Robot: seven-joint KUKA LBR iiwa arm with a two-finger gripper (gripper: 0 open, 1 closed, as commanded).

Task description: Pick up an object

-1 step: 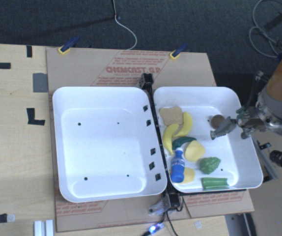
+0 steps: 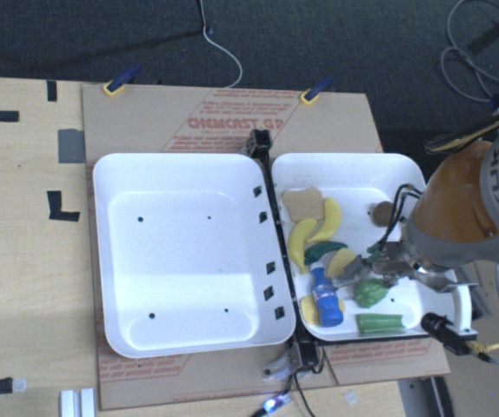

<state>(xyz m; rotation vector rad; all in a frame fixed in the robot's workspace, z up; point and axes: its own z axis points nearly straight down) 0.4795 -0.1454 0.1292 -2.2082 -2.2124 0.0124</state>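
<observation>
The gripper [image 2: 360,270] sits low inside the right bin [image 2: 354,165], reaching in from the right over the heap of toys. Its dark fingers are lost against the clutter beneath them, so whether they are spread, closed or gripping anything cannot be told. Nothing is seen lifted clear of the bin. Directly under and beside the fingers lie a green leafy toy [image 2: 370,294] and a yellow piece [image 2: 343,261], both resting on the bin floor. Just left of these stands a blue bottle [image 2: 326,301], lying roughly along the bin's length, with a dark green piece [image 2: 322,252] touching its upper end. Above that, two yellow bananas [image 2: 312,231] curve side by side near the divider between the bins, and a tan slice of bread [image 2: 302,204] lies at their top end. A green cucumber [image 2: 379,323] lies flat along the near wall of the bin, apart from the fingers. A small brown round object [image 2: 380,213] rests near the far right corner, beside the arm's cable. The grey arm with its orange band [image 2: 458,202] overhangs the right rim of that bin. The left bin [image 2: 180,250] adjoins the right one along a dark hinge line. Both bins sit on a cardboard sheet [image 2: 232,120] laid on the wooden bench [image 2: 23,233].
</observation>
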